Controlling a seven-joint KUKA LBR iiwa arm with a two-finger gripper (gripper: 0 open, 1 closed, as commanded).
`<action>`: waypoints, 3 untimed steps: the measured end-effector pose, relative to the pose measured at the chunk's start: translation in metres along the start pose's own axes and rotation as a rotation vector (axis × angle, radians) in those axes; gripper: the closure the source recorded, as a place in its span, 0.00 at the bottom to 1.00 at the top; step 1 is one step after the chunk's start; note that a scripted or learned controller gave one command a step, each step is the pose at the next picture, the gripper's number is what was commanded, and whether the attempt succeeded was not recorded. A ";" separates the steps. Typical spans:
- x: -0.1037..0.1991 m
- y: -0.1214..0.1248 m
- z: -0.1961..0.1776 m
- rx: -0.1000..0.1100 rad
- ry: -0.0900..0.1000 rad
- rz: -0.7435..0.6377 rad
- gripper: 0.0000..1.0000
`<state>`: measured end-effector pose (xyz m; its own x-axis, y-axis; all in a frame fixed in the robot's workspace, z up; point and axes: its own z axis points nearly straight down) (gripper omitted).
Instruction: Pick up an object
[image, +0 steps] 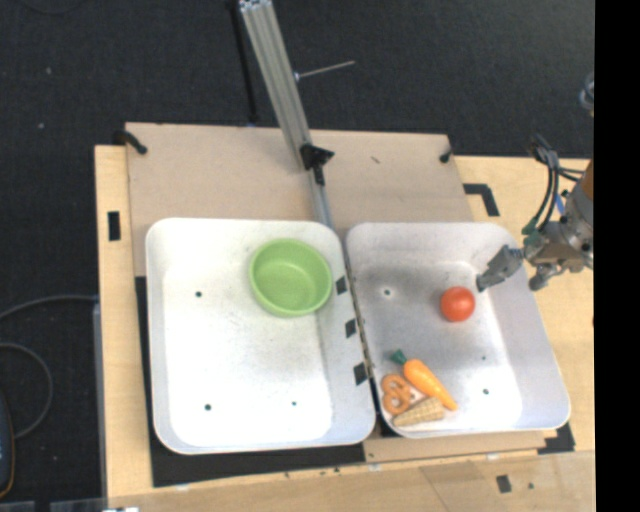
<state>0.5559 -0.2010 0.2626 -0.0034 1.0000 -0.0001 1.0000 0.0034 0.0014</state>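
Hanging over the right bin's (520, 345) far-right edge, the gripper (522, 270) has its two fingers spread apart with nothing between them. One red tomato (458, 304) lies just left of it and a little nearer the camera. One carrot (428, 380), one pretzel (398, 392) and one cone (420, 411) cluster further below-left. One green bowl (291, 277) sits well left, in the left bin (190, 370).

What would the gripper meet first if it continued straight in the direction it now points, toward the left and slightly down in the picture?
Probably the red tomato in the right bin: it lies just beyond the gripper on that line. Height is unclear from above, so the gripper could pass over it.
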 end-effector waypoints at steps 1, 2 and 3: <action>0.000 0.000 0.000 0.000 0.000 0.000 0.00; 0.008 -0.005 0.056 0.005 -0.001 0.003 0.00; 0.004 -0.007 0.098 0.004 -0.002 0.004 0.00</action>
<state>0.5489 -0.1972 0.1643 0.0009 1.0000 -0.0020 1.0000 -0.0009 -0.0031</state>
